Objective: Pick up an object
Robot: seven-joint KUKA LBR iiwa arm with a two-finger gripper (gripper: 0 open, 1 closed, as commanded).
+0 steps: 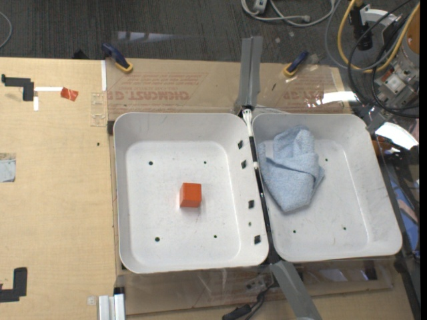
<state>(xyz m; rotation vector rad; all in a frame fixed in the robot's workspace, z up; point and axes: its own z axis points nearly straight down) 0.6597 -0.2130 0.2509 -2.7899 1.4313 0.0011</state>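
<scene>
An orange cube (191, 195) is seated mid-floor in the left bin (133, 245). A crumpled blue cloth (291, 168) is lodged in the right bin (373, 239) (against its left wall). The pincer's state cannot be told.

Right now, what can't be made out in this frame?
- Arm: cut off by the right edge of the camera view, tangled among cables; whether its gripper is open or shut cannot be told.
- Cloth: crumpled, so anything under its folds is hidden.
- Cube: its far and under sides face away.
- Small red item on the bench: too small to identify.
</scene>
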